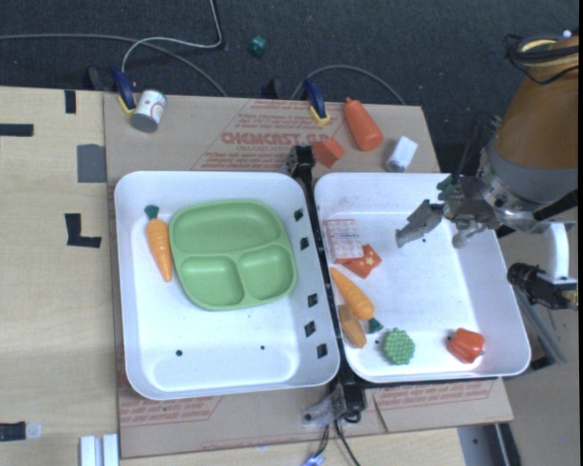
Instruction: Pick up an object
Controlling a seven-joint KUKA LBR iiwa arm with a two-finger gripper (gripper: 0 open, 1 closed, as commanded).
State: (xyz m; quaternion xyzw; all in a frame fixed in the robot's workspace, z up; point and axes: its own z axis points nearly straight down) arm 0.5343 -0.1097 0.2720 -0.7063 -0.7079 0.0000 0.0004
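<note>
The pincer (437, 223) hangs over the upper part of the right bin (486, 289), fingers spread apart and nothing between them. This reads as the approach step. The nearest candidate, the small red block (364, 260), lies down-left; next comes lining up and descending.

Smooth matt plastic green plate (235, 253) (three compartments) in glossy white bin (214, 377) on cardboard (262, 144).
</note>
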